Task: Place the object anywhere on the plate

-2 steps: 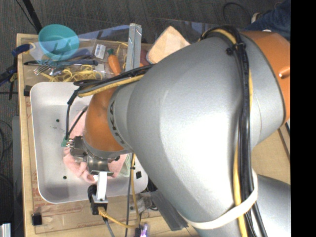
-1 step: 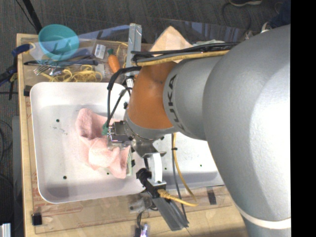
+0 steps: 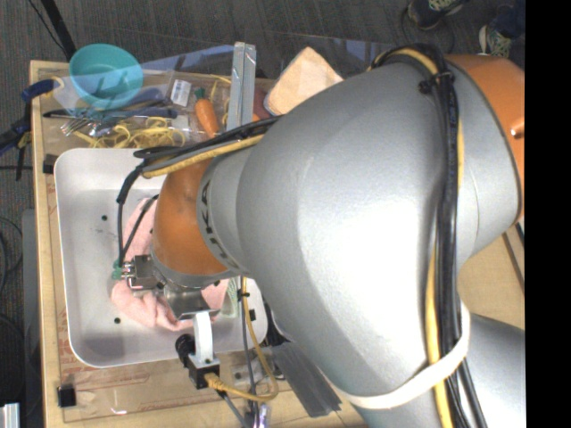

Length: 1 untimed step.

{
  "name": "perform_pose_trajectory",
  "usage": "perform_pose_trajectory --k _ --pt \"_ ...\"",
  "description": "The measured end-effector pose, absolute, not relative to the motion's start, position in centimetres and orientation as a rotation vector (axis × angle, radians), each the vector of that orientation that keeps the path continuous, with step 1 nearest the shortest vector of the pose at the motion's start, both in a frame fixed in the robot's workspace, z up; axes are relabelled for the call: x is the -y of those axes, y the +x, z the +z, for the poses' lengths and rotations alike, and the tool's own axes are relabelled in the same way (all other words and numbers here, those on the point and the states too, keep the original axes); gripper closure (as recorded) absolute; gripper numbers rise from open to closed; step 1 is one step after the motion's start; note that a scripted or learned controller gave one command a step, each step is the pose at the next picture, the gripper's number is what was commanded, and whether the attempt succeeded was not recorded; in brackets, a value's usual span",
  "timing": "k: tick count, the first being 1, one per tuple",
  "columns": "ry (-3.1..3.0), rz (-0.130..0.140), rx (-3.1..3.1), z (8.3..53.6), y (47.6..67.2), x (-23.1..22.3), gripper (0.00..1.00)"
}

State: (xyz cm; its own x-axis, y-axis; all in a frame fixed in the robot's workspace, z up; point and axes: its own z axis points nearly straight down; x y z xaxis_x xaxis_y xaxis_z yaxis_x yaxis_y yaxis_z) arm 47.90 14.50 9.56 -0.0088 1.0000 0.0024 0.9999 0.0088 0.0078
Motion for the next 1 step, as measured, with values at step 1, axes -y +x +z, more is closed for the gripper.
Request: perform_pose_trajectory --k 1 --pt "1.905 0.001 -2.497 19.17 47.72 -4.60 1.00"
